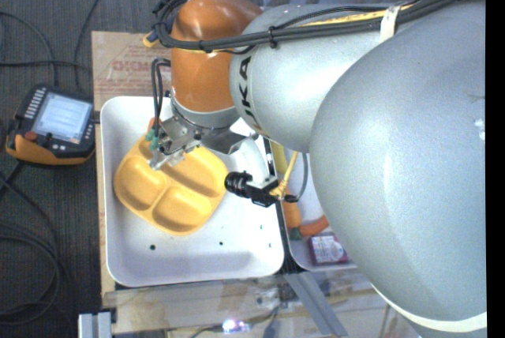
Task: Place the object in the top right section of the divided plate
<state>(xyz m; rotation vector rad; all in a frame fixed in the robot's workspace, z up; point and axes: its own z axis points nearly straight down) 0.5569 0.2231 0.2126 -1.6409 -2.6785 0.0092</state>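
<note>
A yellow divided plate (170, 190) lies tilted in the left white bin (197, 257). My gripper (163, 150) hangs low over the plate's upper edge, near its top sections, below the orange wrist band (207, 52). A small green-and-orange bit (148, 139) shows right beside the gripper at the plate's upper left rim; I cannot tell whether it is held or lying there. The arm's body hides the plate's upper right corner.
The right bin (293, 259) is mostly under the arm; an orange piece (293, 214), a red piece (316, 225) and a small purple box (327, 249) show in it. A black cable connector (246, 188) hangs beside the plate. A teach pendant (51, 125) lies on the floor at left.
</note>
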